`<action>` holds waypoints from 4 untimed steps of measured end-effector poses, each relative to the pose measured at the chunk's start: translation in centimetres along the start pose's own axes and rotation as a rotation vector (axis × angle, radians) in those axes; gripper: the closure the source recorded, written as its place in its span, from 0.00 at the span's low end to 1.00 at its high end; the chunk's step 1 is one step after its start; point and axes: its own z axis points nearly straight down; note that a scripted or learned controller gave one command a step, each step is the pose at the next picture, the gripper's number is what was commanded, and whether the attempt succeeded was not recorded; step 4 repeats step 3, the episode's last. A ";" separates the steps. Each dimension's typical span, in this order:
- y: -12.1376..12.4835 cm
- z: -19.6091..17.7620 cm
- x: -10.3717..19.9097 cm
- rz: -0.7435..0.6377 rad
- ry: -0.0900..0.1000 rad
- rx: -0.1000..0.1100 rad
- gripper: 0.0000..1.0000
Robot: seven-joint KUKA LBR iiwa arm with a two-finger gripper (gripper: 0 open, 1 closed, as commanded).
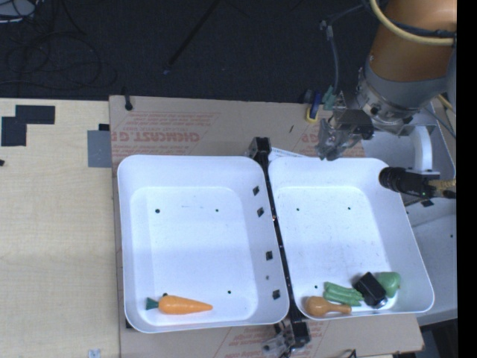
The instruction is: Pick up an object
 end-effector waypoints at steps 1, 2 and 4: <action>-0.4 8.1 5.3 -0.009 0.003 0.012 1.00; 4.7 -6.5 0.0 -0.001 -0.001 -0.015 1.00; 5.3 6.1 6.3 -0.010 0.003 0.013 1.00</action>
